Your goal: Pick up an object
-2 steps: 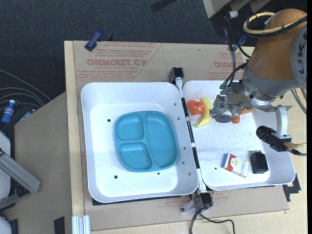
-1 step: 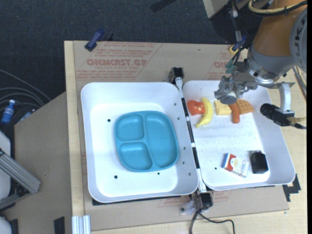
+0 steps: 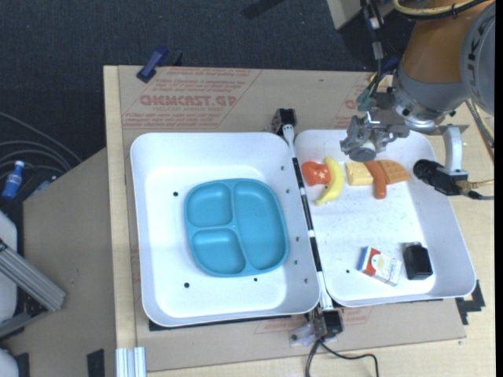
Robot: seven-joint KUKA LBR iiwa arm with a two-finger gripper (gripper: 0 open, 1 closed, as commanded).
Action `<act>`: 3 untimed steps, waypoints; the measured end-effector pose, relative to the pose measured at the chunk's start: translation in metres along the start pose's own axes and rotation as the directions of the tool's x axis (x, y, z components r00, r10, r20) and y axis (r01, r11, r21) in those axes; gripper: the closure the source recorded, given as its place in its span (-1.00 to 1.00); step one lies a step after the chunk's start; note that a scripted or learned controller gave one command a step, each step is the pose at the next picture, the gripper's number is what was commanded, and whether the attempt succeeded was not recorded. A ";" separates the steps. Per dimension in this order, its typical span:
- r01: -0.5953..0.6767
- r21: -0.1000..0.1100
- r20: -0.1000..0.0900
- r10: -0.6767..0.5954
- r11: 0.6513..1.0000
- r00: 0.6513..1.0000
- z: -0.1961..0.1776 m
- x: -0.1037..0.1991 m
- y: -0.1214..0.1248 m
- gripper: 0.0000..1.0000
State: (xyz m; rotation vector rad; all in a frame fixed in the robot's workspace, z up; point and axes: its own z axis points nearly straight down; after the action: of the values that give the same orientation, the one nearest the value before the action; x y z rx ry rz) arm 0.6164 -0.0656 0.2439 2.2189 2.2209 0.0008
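Camera view: fixed, slanted look down on both bins; arm enters from frame right.
Pincer: upper centre-right of frame, over the far end of the right bin. Grey metal, seen from above; finger gap can't be read, so state: can't tell. Nothing visibly between fingers.
Nearest obj: yellow block, prob. toy cheese, just below the pincer in frame, lying flat on the bin floor.
Key relation: block sits directly frame-down from pincer tip, near, not visibly touching. Judgement: a short drop plus small shift toward frame bottom would put the pincer over it.
Neighbours: hot dog touching or just beside block's right side, long axis running diag. from upper right to lower left; banana just left of block, long axis near vertical in frame, curved; red toy left of banana, by the bin's left wall.
Risk (judgement): tight cluster, so fingers may land on hot dog or banana instead of block.
Other objs, right bin: small printed box and black block, lower part of bin, well apart from pincer.
Left bin: blue divided plate at centre, far from pincer.
Task status: not yet picked, by look of it.
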 end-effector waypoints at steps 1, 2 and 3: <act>0.001 0.000 0.000 -0.001 1.000 1.000 -0.017 0.008 0.003 1.00; 0.000 0.004 -0.002 0.000 1.000 1.000 -0.021 0.026 -0.022 1.00; -0.002 0.004 -0.002 0.002 1.000 1.000 -0.027 0.013 -0.040 1.00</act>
State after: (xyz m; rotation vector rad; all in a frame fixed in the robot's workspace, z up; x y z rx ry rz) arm 0.5764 -0.0528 0.2710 2.2236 2.2222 -0.0024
